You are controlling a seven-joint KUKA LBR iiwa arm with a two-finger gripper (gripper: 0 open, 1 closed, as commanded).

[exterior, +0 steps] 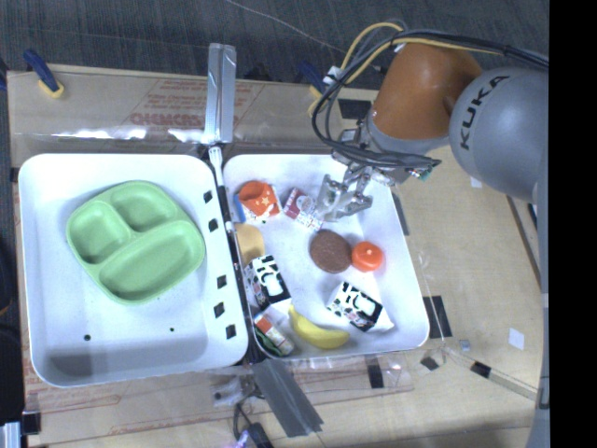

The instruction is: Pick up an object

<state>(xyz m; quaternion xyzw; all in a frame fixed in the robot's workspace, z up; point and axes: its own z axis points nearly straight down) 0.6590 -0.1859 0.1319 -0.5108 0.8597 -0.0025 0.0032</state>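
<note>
End effector (341, 197) above one brown disc (329, 250).

The arm (499, 129) came in from the right side, big grey link up top with the orange band (420, 87) right above the wrist. It was bent down steeply, so the gripper (340, 197) pointed down and a bit leftward. Its metal fingers (328, 196) looked slightly apart, nothing between them.

The grey arm (504, 133) is cut off by the right edge. A small bottle (273, 333) is partly hidden by the right bin's rim (250, 339). Print on the black-and-white cartons (355, 307) cannot be read.
</note>
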